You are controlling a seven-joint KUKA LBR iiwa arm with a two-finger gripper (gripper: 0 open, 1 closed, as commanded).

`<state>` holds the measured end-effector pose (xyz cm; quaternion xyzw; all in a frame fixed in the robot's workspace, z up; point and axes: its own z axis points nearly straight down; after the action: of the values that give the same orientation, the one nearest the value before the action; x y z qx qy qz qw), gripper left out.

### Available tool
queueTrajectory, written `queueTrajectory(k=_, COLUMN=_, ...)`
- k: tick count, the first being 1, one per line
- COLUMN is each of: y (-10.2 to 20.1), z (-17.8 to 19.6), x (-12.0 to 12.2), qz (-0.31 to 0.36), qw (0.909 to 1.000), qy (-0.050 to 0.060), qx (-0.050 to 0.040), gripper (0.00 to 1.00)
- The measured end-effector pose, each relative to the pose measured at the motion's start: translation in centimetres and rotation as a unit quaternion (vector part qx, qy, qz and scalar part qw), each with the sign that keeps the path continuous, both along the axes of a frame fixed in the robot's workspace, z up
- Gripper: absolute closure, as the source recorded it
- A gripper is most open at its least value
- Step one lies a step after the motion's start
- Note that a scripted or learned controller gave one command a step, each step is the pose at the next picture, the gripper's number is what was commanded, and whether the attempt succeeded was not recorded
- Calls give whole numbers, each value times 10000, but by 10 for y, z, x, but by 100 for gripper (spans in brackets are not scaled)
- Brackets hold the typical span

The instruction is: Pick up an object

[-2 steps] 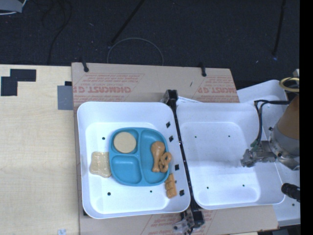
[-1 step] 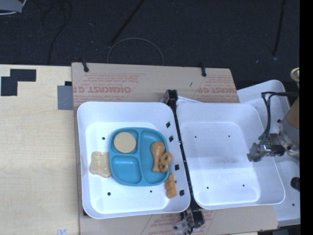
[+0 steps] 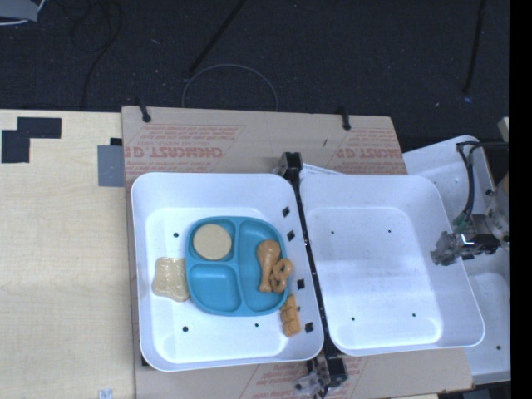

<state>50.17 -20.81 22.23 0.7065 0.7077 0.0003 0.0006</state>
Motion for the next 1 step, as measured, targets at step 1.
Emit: queueTrajectory(k=1, y=58, z=-3, x=-1, qz=9, qw=10000, qy=24, qx=14, gripper=100)
